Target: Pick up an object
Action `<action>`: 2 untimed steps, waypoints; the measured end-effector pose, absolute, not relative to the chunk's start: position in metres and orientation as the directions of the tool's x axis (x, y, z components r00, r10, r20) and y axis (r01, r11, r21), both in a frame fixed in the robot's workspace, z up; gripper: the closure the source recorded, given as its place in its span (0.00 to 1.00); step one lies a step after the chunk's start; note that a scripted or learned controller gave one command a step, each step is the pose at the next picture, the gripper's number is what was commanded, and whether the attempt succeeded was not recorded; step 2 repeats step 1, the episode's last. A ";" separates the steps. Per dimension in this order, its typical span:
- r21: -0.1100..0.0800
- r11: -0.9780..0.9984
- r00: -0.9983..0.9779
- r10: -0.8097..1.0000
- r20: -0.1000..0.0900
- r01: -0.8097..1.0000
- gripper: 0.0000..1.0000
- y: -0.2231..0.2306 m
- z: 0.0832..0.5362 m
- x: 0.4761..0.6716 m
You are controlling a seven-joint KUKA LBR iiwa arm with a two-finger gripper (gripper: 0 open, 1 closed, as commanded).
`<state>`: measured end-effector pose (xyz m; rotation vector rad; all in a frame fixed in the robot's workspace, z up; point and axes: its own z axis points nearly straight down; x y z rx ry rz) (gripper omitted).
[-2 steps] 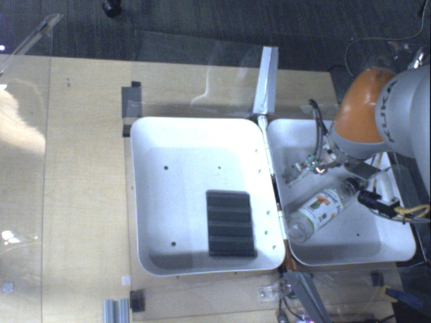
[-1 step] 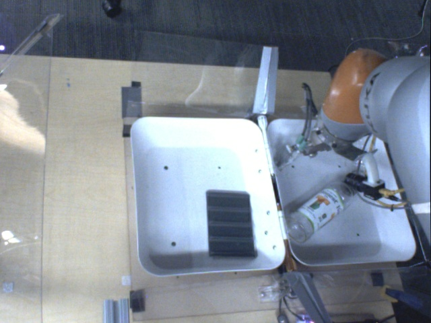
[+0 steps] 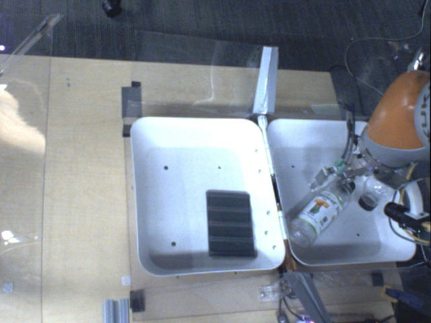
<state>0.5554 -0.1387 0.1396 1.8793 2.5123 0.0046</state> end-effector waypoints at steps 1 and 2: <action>0.014 0.399 -0.399 0.917 -0.008 0.917 0.00 -0.128 0.090 0.517; 0.014 0.399 -0.399 0.917 -0.008 0.917 0.00 -0.128 0.090 0.517</action>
